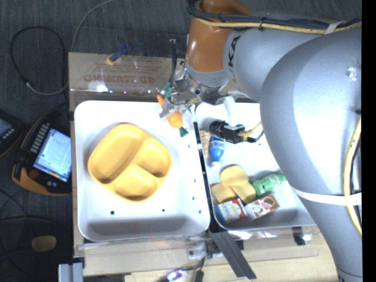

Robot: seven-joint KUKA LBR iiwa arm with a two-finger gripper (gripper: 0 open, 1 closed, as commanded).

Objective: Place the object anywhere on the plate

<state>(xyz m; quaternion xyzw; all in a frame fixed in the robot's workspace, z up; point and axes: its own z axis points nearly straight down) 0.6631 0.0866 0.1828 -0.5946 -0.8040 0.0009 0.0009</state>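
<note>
One small orange object [175, 120] you see between the closed jaws of the gripper [174, 114]; below-left of them lies the yellow plate [129, 161].

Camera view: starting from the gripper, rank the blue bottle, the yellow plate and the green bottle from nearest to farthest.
From the gripper, above the left bin's far right corner:
1. blue bottle, right bin, far end.
2. yellow plate, middle of the left bin.
3. green bottle, right bin, near side.

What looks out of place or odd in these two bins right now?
Nothing looks spilled or broken. The yellow three-lobed plate sits alone in the left white bin, while the gripper holds a small orange object over that bin's far right corner.
</note>
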